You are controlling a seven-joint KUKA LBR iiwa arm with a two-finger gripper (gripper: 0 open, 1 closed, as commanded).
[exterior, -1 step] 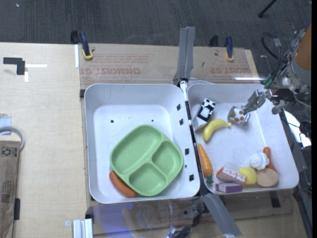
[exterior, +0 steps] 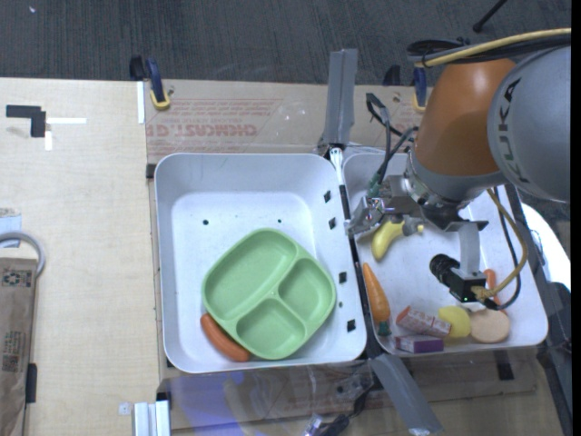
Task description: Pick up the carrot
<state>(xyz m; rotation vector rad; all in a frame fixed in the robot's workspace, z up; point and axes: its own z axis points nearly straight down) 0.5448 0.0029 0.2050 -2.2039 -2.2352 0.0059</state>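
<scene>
The carrot [exterior: 376, 296] is a short orange root with a green tip at its lower end, lying along the left wall of the right bin [exterior: 536, 334], near the bottom corner. The 2 white bins sit on a pale wooden bench [exterior: 73, 243], with dark floor beyond. The left bin [exterior: 245, 184] holds a green 3-compartment plate [exterior: 270, 292] and a sausage [exterior: 223, 338] touching its lower-left edge. In the right bin lie a banana [exterior: 388, 235], a small box [exterior: 423, 321], a lemon [exterior: 456, 321] and a tan disc [exterior: 490, 327]. The gripper [exterior: 386, 212] hangs above the banana, well apart from the carrot; I cannot tell how far it is open.
</scene>
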